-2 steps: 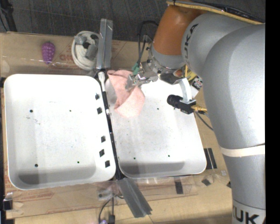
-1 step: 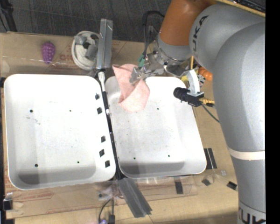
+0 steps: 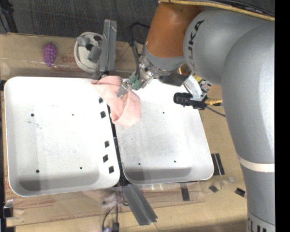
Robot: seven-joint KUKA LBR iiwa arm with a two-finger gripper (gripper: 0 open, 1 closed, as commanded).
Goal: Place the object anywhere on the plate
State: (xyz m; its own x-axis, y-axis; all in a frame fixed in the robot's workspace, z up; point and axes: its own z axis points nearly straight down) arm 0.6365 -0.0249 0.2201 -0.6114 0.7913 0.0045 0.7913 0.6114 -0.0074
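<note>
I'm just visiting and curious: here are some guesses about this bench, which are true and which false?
1. A pink cloth drapes across the divide between the two bins. True.
2. The end effector is over the left bin's far-left corner. False: it is at the cloth, near the top of the divide.
3. A purple object lies outside the bins, on the bench. True.
4. The left bin is black. False: it is white.

My gripper [image 3: 127, 87] over rear rim where left bin [image 3: 53, 134] meets right bin [image 3: 164, 144]. Pink plate [image 3: 123, 105] tilted beneath, straddling divide. Purple object [image 3: 50, 53] on bench, well apart.
</note>
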